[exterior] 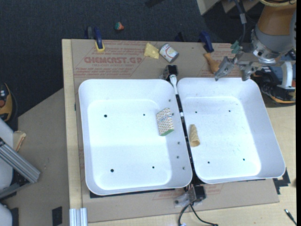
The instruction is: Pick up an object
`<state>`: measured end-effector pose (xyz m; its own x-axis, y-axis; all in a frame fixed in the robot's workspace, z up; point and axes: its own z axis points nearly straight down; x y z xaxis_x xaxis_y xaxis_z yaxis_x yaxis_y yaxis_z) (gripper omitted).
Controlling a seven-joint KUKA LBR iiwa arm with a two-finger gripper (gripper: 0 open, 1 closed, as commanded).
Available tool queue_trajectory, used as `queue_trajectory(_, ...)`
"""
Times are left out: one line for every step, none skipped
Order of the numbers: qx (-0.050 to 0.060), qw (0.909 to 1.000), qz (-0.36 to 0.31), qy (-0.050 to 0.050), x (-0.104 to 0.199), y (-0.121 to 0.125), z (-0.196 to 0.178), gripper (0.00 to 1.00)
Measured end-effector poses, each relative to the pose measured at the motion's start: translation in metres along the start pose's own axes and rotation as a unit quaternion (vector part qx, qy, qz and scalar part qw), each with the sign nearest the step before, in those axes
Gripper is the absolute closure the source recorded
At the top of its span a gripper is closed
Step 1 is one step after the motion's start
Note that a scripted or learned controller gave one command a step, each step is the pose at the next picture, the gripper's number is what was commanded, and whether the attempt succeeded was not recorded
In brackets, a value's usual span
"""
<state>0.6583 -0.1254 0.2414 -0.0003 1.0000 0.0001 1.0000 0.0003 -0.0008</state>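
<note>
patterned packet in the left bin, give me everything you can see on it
The patterned packet is a small, flat, roughly rectangular piece with a pale face covered in a fine green and tan print. It looks like soft paper or cloth, slightly crumpled. It lies flat and a little skewed on the floor of the left bin, near that bin's right wall. Nothing touches it but the bin floor; the gripper is well away.

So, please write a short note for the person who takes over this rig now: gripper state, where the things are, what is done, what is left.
Gripper: open, holding nothing, above the far rim of the right bin.
Things: patterned packet lies in the left bin, near its right wall. Tan roll lies in the right bin, by its left wall.
Done: nothing picked up yet.
Left: lower onto one thing, grasp it, lift it.
</note>
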Motion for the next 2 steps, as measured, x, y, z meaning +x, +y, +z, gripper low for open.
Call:
queue_trajectory(-0.002,1.0,0.0,-0.001,0.0,0.001,-0.011,1.0)
queue_trajectory(-0.011,0.9999,0.0,-0.003,-0.01,-0.032,-0.174,1.0)
